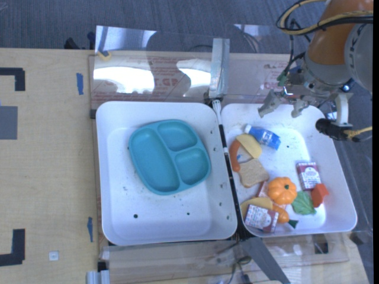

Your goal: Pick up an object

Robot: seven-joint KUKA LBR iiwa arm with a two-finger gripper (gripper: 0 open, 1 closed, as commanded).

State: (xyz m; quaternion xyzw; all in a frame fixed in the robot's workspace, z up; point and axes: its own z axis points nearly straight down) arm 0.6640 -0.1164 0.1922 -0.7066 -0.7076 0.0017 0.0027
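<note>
Robot arm (pixel 340 34) poised over the far edge of the right bin (pixel 340 185), nothing in its grasp.

The gripper (pixel 283 106) hangs above that bin's far rim, its two fingers spread apart and bare, just beyond a small blue bottle (pixel 263 136) lying tilted. Most objects crowd the bin's near half: a slice of bread (pixel 253 172), a banana (pixel 249 146), an orange pumpkin (pixel 282 190), a red packet (pixel 308 175), a green leaf (pixel 304 204) and a white packet (pixel 259 216), many touching; the bin's far right corner has bare floor. The left bin (pixel 118 176), smooth white plastic with rounded corners, holds a teal plate (pixel 170 156) with three compartments, with bare floor all round it. Both bins sit on a pale wood bench (pixel 44 158); clear shiny panels (pixel 154 67) stand behind them.
</note>
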